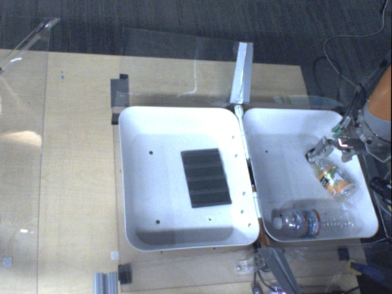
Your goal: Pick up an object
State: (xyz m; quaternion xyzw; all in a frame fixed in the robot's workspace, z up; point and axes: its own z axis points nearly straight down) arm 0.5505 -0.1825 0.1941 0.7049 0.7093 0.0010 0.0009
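Two shallow white bins sit side by side on the wooden bench point(73, 164); the left bin point(141, 213) takes the middle of the frame, the right bin point(269, 133) the right part, and their inner rims touch along a near-vertical seam.

The arm point(376, 112) enters from the right edge at mid height; the gripper point(327, 147) sits over the right bin's upper right part, close to its right wall; its metal fingers are blurred against the plastic beneath, so I cannot tell how wide the claw stands, nor whether anything lies between them.

Just below and touching the gripper in the picture lies a small clear bottle with an orange and green label point(334, 181), tilted toward the lower right, near the bin's right rim; a larger clear bottle with a blue label point(309, 222) lies on its side along the bottom rim of the same bin; the two are near but apart.

The right bin's left and upper floor is open white surface; a dark ridged rectangular block point(206, 177) lies in the middle of the left bin, with open floor all round it up to the rims.
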